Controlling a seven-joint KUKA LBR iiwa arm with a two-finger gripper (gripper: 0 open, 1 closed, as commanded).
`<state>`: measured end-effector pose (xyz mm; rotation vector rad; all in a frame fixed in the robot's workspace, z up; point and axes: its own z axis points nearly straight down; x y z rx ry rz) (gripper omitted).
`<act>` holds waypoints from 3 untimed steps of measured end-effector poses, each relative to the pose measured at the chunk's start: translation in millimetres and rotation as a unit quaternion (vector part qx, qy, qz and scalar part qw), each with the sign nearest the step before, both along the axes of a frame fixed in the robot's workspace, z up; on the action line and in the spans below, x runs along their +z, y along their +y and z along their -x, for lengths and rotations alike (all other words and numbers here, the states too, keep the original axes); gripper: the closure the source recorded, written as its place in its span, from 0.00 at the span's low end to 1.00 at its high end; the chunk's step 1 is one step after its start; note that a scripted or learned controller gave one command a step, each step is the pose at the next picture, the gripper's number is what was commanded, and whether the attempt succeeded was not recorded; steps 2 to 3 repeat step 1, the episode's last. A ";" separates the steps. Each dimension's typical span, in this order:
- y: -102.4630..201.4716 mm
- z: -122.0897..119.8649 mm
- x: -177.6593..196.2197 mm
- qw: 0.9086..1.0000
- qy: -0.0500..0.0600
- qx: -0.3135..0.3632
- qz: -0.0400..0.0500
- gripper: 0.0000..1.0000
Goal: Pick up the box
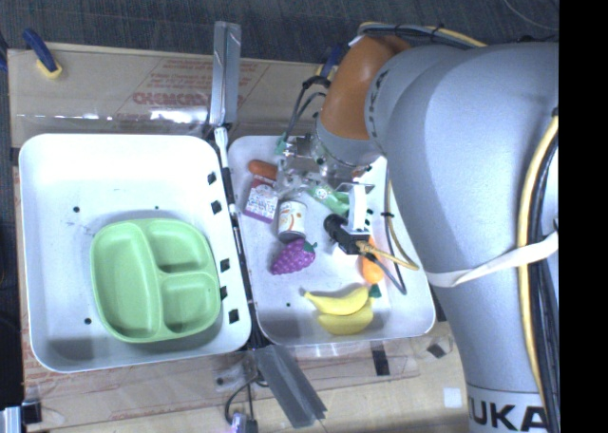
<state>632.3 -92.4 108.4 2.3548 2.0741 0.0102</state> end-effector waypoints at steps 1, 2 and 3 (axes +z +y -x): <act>0.7 0.1 -0.3 1.000 0.001 0.000 0.000 0.00; 0.7 0.1 -0.3 1.000 0.001 0.000 0.000 0.00; 0.7 0.1 -0.3 1.000 0.001 0.000 0.000 0.00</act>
